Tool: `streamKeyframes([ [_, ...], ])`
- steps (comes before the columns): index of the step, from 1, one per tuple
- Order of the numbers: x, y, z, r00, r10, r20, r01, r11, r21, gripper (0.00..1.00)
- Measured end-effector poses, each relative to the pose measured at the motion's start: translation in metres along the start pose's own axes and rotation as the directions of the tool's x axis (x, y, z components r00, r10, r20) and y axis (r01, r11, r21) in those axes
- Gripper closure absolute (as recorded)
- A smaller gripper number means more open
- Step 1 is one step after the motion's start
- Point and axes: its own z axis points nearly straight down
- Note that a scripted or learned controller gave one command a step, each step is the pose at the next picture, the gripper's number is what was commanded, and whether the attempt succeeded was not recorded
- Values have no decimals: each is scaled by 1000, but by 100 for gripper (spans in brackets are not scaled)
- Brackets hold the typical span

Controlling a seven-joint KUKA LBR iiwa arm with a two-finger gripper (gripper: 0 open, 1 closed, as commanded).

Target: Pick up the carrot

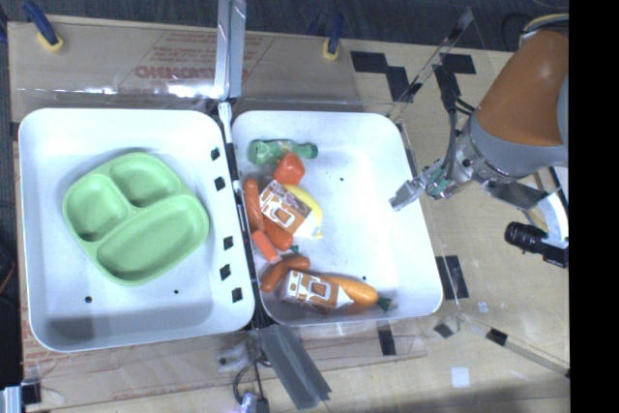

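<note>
We are looking at the gripper (414,192) first. It is hanging over the right edge of the right bin (372,126), and it is too small and blurry for us to tell if it is open or closed. Nothing is showing in its grip. It is sitting up at the side, not down among the toys, so we are thinking the grab is not yet done.

The grey arm (503,145) is reaching in behind it from the right, with its orange band (527,77) just above.

The carrot (360,290) is lying flat near the bottom wall of that same bin. It is long and orange, with a little green end pointing right and a label stuck across its middle. It is well apart from the gripper.

Other toy foods are crowding the bin's left side: a green veggie (280,150), a red-orange piece (288,170), a yellow piece with a label (293,209), and some orange-red sticks (254,206). One stick is touching the carrot's left end, so a grab at the bare right end is looking easier to us.

The left bin (39,305) is holding a green plate (135,218).
</note>
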Motion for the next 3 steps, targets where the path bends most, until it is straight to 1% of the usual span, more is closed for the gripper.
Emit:
streamKeyframes([
  [1,0,0,0,1000,0,0,0,1000,0,0],
  [2,45,0,117,947,-322,-4,322,947,1,0],
  [3,13,-30,138,862,-506,6,506,862,-5,0],
])
